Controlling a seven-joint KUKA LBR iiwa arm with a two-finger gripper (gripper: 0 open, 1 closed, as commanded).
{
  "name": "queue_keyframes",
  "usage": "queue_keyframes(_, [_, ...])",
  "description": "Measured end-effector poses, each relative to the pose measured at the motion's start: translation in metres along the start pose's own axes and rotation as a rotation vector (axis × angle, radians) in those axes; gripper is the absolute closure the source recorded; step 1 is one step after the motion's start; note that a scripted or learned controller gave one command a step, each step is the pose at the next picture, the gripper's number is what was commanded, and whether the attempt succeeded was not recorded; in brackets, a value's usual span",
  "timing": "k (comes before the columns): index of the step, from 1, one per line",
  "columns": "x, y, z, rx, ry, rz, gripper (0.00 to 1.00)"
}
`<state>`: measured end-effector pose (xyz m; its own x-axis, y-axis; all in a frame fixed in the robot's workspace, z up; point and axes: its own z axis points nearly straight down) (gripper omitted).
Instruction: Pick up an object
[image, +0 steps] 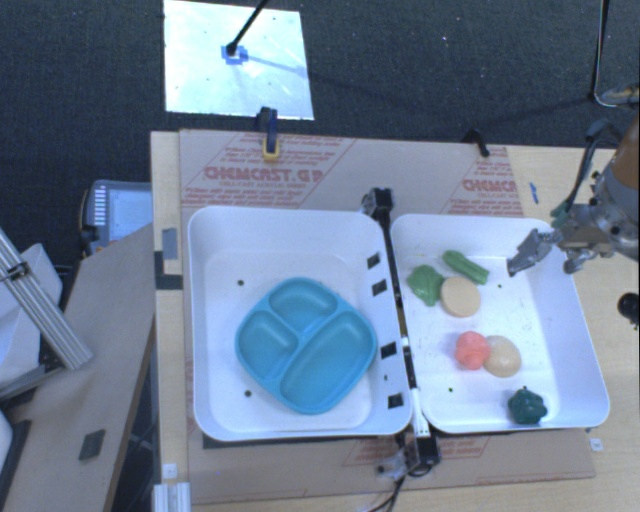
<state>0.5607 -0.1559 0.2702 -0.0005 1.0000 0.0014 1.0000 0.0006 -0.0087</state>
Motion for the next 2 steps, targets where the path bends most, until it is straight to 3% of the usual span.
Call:
queue_keyframes(1, [0.000, 0.002, -0.006, -0.010, -0.002, -0.002, 0.00])
queue_keyframes(2, [-0.001, -0.008, 0.047, -0.006, -0.001, 0.000, 0.00])
